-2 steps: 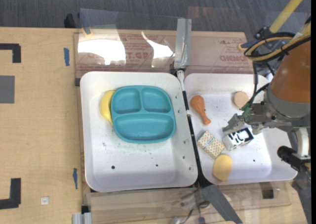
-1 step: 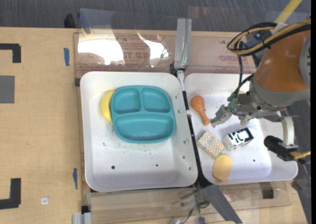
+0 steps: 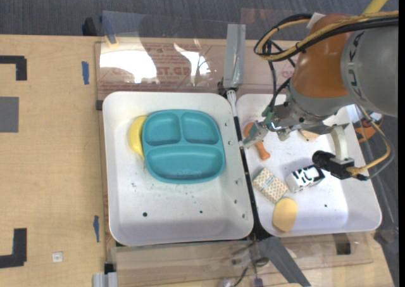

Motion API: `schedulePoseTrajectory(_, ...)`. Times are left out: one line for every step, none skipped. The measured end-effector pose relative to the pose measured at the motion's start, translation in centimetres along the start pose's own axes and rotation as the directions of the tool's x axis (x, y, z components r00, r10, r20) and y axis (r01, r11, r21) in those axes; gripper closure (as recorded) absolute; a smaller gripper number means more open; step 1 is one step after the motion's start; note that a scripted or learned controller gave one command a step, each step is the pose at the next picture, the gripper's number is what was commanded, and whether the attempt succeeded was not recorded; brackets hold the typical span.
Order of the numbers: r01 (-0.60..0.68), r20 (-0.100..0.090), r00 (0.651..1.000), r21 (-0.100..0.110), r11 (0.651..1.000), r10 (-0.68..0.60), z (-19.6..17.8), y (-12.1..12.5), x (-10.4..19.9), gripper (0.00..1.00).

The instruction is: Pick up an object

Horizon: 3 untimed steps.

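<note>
My gripper [image 3: 273,125] hangs low over the back left part of the right bin [image 3: 329,213], under the grey arm with its orange band. Just left of it and slightly nearer lies a small orange piece [image 3: 258,144], close to the bin's left wall; whether they touch is unclear. Toward the front of that bin are a pale patterned block [image 3: 270,184], a yellow-orange egg-shaped object [image 3: 285,214] and a small white and black object [image 3: 302,178]. Nothing shows between the gripper's tips.
The left bin [image 3: 126,203] holds a teal divided plate [image 3: 183,145] resting over a yellow object [image 3: 135,135]. A ridge [image 3: 243,172] where the two bin walls meet runs just left of the gripper. Another orange bit [image 3: 365,131] peeks out behind the arm at right.
</note>
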<state>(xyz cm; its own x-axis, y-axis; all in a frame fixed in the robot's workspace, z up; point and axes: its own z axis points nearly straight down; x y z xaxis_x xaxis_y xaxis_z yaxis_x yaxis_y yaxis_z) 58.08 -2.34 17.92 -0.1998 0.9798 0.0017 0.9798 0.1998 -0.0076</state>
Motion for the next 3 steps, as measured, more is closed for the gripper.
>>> schedulePoseTrajectory(0.056, 0.002, 0.998, -0.002, 0.998, -0.056, -0.1, 2.0, -2.2, 0.00)
schedulePoseTrajectory(0.184, -0.001, 0.983, 0.001, 0.983, -0.184, -0.1, -1.4, 1.1, 0.00)
schedulePoseTrajectory(0.353, 0.005, 0.936, -0.008, 0.936, -0.353, -9.4, 3.2, 1.2, 0.00)
